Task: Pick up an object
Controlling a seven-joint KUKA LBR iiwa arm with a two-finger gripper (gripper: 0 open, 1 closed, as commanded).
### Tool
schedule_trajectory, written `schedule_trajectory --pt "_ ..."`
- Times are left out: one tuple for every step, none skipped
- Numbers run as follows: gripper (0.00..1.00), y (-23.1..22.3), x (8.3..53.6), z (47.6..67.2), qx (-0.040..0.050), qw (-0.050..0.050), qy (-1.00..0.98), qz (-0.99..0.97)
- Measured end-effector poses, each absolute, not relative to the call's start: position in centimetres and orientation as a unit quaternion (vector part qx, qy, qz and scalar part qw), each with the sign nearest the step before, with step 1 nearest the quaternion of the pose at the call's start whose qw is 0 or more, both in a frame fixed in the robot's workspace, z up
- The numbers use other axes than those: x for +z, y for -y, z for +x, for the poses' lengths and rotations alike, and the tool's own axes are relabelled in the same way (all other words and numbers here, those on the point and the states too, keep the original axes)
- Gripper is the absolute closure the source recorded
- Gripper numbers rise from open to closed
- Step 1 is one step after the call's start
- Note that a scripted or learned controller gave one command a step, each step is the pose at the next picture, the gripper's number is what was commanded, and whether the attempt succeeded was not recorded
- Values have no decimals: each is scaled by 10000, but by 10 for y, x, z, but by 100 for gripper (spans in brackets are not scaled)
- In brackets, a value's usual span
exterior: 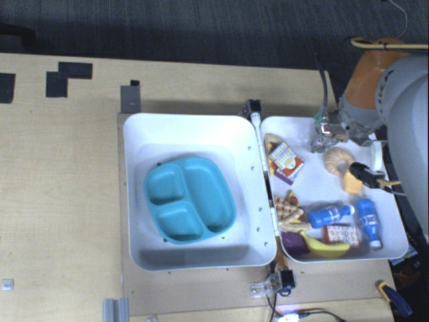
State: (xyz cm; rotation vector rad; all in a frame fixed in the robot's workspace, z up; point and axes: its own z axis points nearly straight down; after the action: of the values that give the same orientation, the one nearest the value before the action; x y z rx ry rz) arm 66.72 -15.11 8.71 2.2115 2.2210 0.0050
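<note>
Obs., camera view. The grey two-finger gripper [324, 135] sits low over the far end of the right shallow white bin [303, 130], close to its far wall. We cannot tell from this angle whether it is spread or closed, and we see nothing held in it.

Nearest candidate is the beige croissant-shaped toy [338, 159], which lies just beside the gripper, on the near side and slightly toward the arm. We cannot tell whether the two touch. The small yellow-and-purple carton [285, 162] lies near on the other side, toward the bin divider. The yellow wedge-shaped block [352, 182] is just past the croissant. The two blue plastic bottles [332, 215] [366, 224] and the yellow banana [326, 248] are well apart from the gripper, at the near end.

Risks, as we judge them:
- The gripper looks offset from the croissant rather than over it, so closing here may catch nothing.
- The croissant's rounded, curved form could roll or squirt out of a pinch.
- The bin wall is close, so a descent here could strike it.
- The wedge sits close to the croissant, so a nudge could push one against the other.

The left shallow white bin [137, 180] holds only the turquoise compartment plate [191, 198].
</note>
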Motion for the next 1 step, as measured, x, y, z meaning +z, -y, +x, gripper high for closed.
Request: schedule_trajectory --pt "100 190 145 666 14 29 -7087 7055"
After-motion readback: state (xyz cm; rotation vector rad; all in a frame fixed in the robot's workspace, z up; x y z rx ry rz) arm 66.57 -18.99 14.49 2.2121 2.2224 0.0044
